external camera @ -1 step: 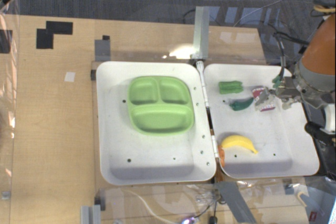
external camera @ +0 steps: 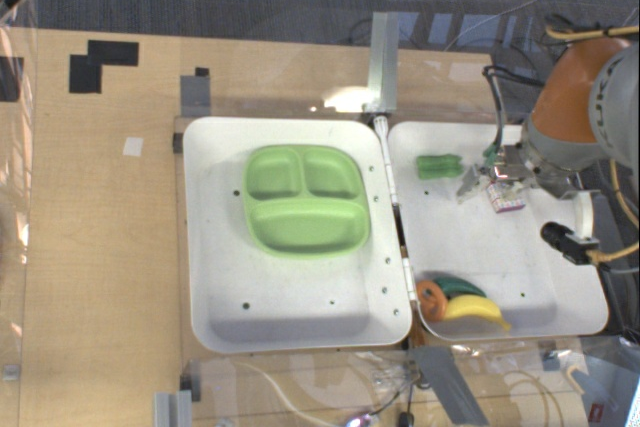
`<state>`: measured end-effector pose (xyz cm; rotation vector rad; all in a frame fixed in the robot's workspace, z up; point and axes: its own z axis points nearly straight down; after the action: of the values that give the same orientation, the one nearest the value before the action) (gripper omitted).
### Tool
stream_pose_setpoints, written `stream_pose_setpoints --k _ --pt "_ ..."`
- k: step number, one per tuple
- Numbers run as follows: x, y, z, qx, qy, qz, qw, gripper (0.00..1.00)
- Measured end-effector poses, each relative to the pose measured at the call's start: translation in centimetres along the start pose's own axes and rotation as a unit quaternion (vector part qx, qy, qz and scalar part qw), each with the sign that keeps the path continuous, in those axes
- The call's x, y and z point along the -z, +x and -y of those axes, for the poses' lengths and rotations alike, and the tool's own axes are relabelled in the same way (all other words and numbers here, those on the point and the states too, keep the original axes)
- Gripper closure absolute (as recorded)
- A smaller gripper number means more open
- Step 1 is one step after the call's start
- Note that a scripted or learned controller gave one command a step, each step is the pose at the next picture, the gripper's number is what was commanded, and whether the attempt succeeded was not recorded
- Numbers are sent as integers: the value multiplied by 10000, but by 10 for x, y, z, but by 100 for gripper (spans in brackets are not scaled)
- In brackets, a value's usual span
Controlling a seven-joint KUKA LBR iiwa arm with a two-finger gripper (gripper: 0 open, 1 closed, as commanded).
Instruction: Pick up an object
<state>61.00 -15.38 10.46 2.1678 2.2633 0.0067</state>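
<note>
The gripper (external camera: 488, 177) hangs low in the right bin (external camera: 540, 310), fingers spread and holding nothing, just right of the green block (external camera: 438, 166) (likely its target, lying apart and easy to reach).

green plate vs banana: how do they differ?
Bin: the green plate lies in the left bin; the banana lies in the right bin.
Size: the plate is far bigger than the banana.
Shape: the plate is a rounded rectangle split into three compartments; the banana is a curved yellow piece.
Neighbours: the plate lies alone; the banana touches an orange and green item.
Shared: both lie flat, apart from the tool.
</note>
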Motion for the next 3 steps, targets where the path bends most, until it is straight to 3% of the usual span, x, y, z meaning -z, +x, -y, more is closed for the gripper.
stream_pose_setpoints --k 1,2,3 --pt "37 -52 -4 7 6 0 10000 0" --pt "49 -52 -7 36 -21 9 10000 100" --pt "49 -52 -7 38 -20 10 10000 0"
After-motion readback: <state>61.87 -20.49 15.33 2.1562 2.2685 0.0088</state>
